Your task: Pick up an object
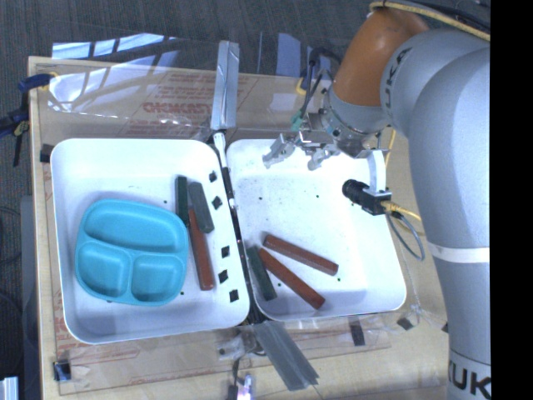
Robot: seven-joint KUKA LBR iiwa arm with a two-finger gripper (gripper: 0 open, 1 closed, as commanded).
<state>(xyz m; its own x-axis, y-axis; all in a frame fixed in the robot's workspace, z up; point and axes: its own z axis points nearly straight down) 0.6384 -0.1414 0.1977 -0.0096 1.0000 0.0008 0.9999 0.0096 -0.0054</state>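
Two brown sticks [298, 265] lie low in the right bin [379, 248], beside a dark stick [261, 273]. We see the gripper [298, 152] up at that bin's far edge (fingers spread, pinching nothing). Over in the left bin [67, 223] sits a blue tray [132, 251].
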